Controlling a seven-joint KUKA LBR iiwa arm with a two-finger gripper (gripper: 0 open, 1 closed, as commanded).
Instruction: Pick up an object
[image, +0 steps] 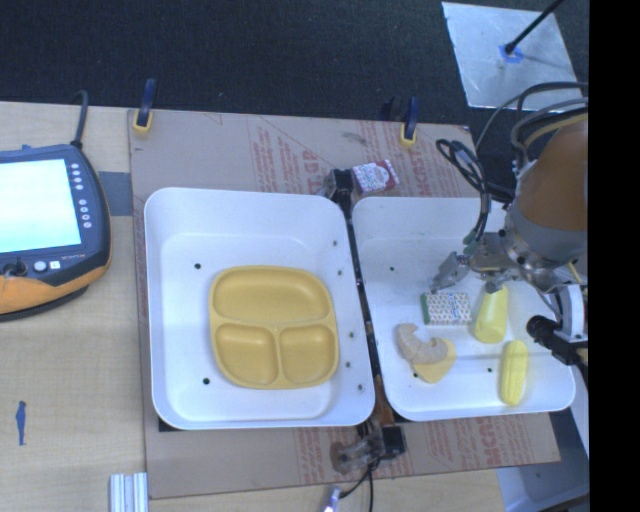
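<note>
The right bin (400, 225) holds several small objects. A green-and-white speckled block (447, 307) lies near its middle. Beside it stands a pale yellow cylinder (491, 316), and a second yellow cylinder (513, 372) lies near the front right corner. A tan and yellow curved piece (425, 352) rests in front of the block. My gripper (462, 270) hangs low over the right bin, just behind and above the speckled block, at the end of the grey arm with its orange band (555, 190). Nothing visibly sits in it.
The left bin (175, 230) holds a yellow divided plate (273, 326). A small red-and-white packet (372, 177) lies on the cardboard behind the bins. A tablet pendant (45, 225) sits at the far left. Cables run near the arm at the right.
</note>
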